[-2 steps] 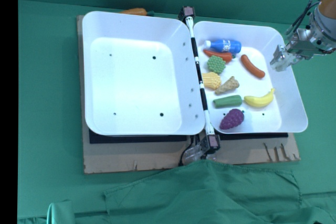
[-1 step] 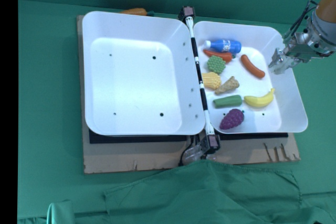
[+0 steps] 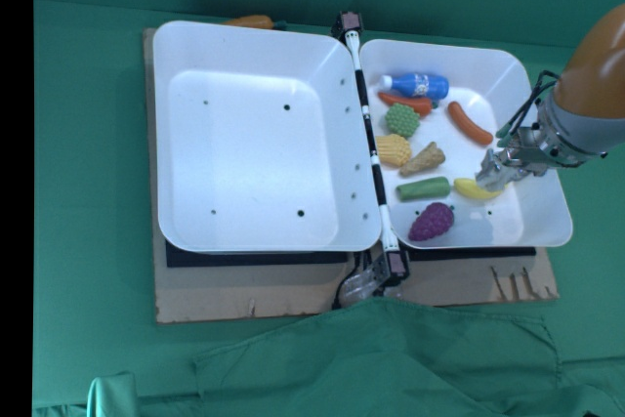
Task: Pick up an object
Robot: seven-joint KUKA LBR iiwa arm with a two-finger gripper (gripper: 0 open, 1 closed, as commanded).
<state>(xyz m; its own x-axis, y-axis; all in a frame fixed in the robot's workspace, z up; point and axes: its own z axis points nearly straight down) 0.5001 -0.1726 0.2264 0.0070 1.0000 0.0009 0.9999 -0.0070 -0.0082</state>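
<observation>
toy foods are lying in the right bin [image 3: 547,215], and the left bin [image 3: 254,142] is sitting beside it across a black-and-white divider rail [image 3: 369,137]. nearest the camera, green cloth [image 3: 410,356] is bunching over the front of the cardboard sheet [image 3: 244,293] under both bins. at the right bin's front, a purple grape bunch [image 3: 431,222] is resting near the inner corner. just behind it a green cucumber [image 3: 423,188] is lying, and beside that a yellow banana [image 3: 477,189] is sitting right at the gripper [image 3: 493,173]. the gripper is hanging low over the banana's end, seemingly touching it, but whether the fingers are spread or closed is too blurred to tell, and nothing is visibly sitting between them. the grey arm with its orange band [image 3: 598,68] is reaching in from the right. farther back, a tan cone [image 3: 422,159] and a yellow corn piece [image 3: 393,149] are lying together, then a green bumpy ball [image 3: 400,119], a red sausage [image 3: 470,123] and an orange-red carrot [image 3: 405,101]. a blue bottle [image 3: 418,86] is lying farthest back.
</observation>
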